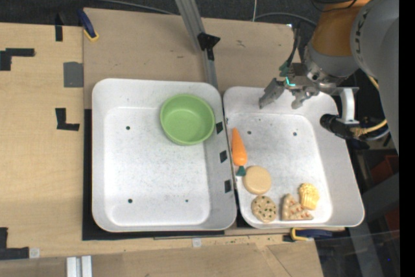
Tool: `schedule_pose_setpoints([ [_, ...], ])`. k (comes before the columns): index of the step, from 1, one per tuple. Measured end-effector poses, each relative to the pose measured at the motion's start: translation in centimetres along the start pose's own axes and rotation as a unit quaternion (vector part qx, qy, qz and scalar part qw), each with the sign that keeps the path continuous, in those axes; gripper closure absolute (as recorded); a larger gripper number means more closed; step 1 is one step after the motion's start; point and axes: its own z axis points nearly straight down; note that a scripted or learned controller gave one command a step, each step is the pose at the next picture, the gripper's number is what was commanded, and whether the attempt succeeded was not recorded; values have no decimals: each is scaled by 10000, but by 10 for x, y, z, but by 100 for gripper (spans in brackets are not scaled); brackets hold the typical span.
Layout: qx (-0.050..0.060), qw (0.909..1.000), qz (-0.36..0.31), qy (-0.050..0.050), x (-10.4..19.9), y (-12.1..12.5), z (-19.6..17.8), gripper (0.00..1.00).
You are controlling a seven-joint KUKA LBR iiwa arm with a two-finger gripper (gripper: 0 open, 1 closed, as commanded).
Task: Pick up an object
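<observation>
Hand open above right bin

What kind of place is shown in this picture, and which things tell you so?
Most likely a robotics lab bench set up for grasping trials. A grey robot arm reaches over two white bins; toy food such as a carrot and a green bowl lie in them, and cables run across the floor.

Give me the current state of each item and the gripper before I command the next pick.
Gripper: open, above right bin's far edge, holding nothing.
Green bowl: upright, in left bin.
Toy carrot: lying flat, in right bin.
Round bun: flat, beside carrot's stem end.
Cookie: flat, near front wall.
</observation>
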Motion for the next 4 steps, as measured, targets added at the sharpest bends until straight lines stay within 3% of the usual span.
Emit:
schedule_pose_setpoints([
  [2,2,10000,-4,-14,0,6,104,0],
  [3,10,10000,-8,-10,1,5,93,100],
  [4,-18,10000,5,-8,-4,13,46,100],
])
